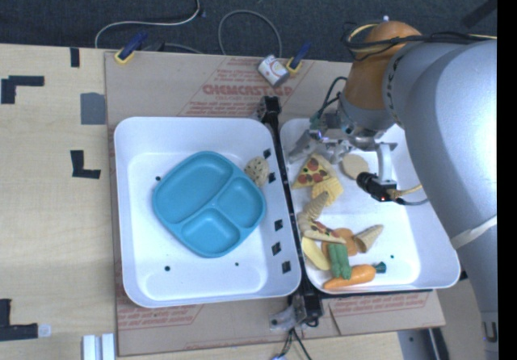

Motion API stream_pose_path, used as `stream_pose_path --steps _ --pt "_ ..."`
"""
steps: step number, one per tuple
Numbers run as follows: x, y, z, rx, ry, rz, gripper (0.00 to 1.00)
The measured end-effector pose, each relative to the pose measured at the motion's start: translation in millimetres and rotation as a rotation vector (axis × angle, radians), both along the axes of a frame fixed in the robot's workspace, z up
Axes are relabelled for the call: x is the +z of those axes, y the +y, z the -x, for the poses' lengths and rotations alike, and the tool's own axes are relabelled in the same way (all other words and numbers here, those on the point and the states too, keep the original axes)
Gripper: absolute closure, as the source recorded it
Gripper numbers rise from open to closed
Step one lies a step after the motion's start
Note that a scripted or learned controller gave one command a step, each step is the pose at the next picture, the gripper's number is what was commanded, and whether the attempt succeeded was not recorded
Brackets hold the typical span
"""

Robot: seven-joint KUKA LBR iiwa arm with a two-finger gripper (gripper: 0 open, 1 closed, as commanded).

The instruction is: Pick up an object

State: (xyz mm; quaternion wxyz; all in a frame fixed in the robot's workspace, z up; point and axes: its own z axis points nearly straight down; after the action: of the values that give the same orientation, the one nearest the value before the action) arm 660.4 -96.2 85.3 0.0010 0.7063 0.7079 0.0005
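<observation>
Wooden counter (48, 213) under us, two white bins side by side on cardboard. We see the left bin (133, 189) carrying a blue divided plate (210, 203) and a small speckled piece (258, 169) by its right wall. Over in the right bin (420, 257), toy food is piled along the left wall: a pizza slice (311, 170), a carrot (352, 276), a cone (369, 235). Our tool (335, 139) hangs at the bin's far edge, just above the pizza slice; how far open it is, we cannot tell.

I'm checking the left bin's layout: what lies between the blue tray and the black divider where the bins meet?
In the camera view, a small speckled cookie-like piece lies between the blue tray and the black divider, near the tray's upper right corner.
</observation>
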Motion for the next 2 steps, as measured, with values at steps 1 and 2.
stream_pose_path --steps 1,2 --pt "1.0 -1.7 31.2 -0.001 -0.001 0.002 0.00" --pt "-0.2 -2.9 -8.9 0.002 0.004 0.001 0.00"
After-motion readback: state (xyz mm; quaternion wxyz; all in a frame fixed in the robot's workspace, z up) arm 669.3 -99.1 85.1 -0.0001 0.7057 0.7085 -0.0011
